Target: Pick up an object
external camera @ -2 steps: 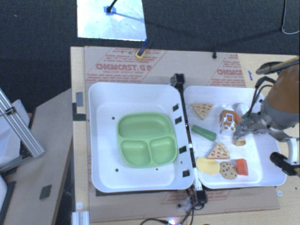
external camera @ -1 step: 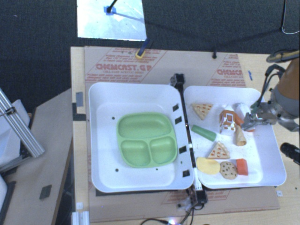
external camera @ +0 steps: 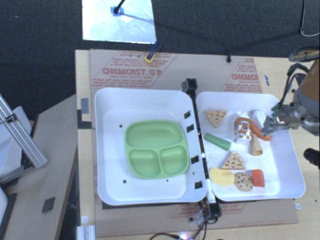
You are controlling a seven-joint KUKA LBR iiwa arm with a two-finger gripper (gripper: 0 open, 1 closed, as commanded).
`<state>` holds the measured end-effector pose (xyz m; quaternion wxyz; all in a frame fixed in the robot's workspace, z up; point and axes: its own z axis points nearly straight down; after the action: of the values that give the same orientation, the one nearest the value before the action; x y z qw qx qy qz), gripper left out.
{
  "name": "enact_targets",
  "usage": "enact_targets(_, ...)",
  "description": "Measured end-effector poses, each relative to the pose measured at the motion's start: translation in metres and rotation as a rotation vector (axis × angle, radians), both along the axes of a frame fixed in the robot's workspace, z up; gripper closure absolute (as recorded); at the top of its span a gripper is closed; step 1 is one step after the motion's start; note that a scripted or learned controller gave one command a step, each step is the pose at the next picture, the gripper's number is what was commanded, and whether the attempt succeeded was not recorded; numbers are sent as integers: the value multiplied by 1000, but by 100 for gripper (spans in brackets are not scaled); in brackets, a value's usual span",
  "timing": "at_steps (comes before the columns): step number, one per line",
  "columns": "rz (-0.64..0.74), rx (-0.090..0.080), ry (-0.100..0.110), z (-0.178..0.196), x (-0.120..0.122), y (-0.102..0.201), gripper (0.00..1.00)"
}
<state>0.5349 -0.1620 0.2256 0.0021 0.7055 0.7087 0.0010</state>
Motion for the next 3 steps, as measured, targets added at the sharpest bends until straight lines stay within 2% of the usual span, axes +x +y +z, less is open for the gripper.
enact_targets(2, 6, 4, 2, 15, 32, 103, 100)
enact_targets(3, 4, 2, 3, 0, 43, 157, 100)
